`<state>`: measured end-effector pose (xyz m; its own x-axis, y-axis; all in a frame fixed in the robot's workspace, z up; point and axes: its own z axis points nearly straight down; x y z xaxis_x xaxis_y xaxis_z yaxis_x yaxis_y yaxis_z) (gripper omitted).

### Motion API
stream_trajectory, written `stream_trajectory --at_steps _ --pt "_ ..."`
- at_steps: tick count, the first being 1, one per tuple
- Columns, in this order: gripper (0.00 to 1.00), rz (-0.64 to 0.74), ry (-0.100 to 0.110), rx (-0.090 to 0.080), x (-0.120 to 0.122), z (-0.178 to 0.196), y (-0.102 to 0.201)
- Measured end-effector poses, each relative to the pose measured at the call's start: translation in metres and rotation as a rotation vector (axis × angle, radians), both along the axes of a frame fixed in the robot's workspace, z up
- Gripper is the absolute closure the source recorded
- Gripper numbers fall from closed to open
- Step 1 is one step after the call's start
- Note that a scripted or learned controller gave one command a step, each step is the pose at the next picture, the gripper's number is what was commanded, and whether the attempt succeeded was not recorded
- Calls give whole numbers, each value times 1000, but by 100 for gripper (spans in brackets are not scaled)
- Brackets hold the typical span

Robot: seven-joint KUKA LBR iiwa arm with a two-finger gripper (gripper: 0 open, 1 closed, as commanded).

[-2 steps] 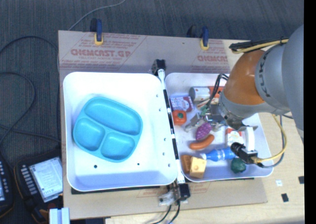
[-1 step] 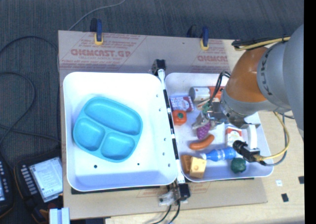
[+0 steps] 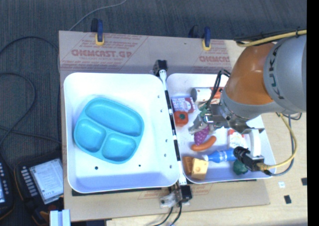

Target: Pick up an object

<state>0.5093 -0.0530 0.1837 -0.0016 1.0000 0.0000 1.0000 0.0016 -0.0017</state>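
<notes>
The gripper (image 3: 203, 120) hangs over the right bin (image 3: 267, 140), a shallow white plastic tray with rounded corners; its metal fingers are seen from above among the toys, and whether they are apart or together cannot be told. Directly beneath the jaws lies a knobbly purple bunch of grapes (image 3: 201, 133), close enough to look touching, though no grip on it is visible. Just below that, toward the near rim, sits a smooth orange-red sausage (image 3: 204, 143), curved like a small hot dog. To the left of the jaws, by the wall between the bins, is a small purple-and-white carton (image 3: 181, 104) with print too small to read, and under it a round red tomato (image 3: 181, 117) with a green top. Further below the jaws are a tan block of cheese (image 3: 198, 168), a blue bottle (image 3: 220, 156) lying on its side, and a dark green lump (image 3: 239, 167) at the corner. Well to the left of the jaws, the left bin (image 3: 89, 88) carries a glossy blue divided plate (image 3: 108, 129) with three rounded compartments. The brown board (image 3: 124, 53) behind the bins bears red lettering reading "CHEMCAST GP". The arm's grey casing shows part of the word "KUKA" (image 3: 273, 73).
</notes>
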Motion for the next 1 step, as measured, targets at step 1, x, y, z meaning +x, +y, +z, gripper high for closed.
stream_trajectory --at_steps 1 --pt "100 0 0 -1 1 9 0"
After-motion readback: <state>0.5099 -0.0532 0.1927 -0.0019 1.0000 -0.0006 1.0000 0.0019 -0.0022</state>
